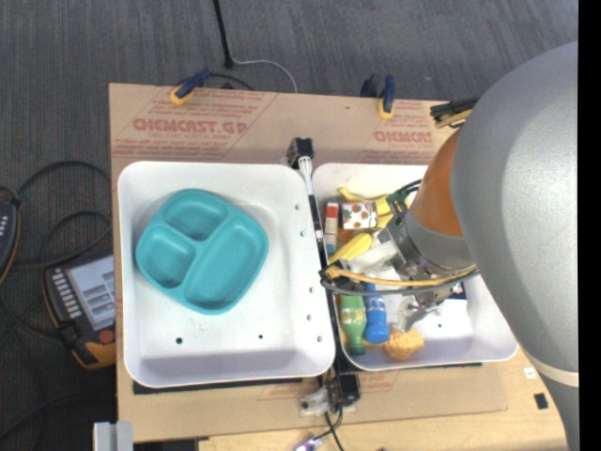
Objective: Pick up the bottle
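A green bottle with a yellow label lies at the front left of the right bin. Right beside it lies a blue bottle-shaped item. My gripper hangs low over the middle of this bin, just right of and slightly behind both bottles, with cables looped around the wrist. The grey arm with its orange band covers the right half of the bin. I see nothing held between the fingers.
The right bin also holds a yellow item, a dotted box, a brown-red pack, a banana-like piece and an orange lump. A teal divided plate lies in the left bin.
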Motion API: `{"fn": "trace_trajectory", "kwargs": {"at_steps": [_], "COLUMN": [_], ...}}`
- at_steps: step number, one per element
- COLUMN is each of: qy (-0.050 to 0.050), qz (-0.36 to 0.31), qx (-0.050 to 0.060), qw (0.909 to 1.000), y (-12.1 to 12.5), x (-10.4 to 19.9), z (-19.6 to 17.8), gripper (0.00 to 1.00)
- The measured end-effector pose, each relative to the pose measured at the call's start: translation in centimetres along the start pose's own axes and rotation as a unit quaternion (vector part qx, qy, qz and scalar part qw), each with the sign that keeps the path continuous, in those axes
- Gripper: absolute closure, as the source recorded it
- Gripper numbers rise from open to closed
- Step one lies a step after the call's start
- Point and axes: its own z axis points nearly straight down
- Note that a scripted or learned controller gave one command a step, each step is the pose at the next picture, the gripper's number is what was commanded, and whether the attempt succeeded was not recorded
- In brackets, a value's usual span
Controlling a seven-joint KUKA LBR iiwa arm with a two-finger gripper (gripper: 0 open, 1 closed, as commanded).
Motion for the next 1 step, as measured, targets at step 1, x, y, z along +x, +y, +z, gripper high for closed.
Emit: {"fn": "trace_trajectory", "kwargs": {"at_steps": [1], "qy": [0.000], "qz": [0.028], "qx": [0.001], "qw": [0.9996], "y": [-3.58], "x": [0.99], "z": [0.02], "gripper": [0.00]}}
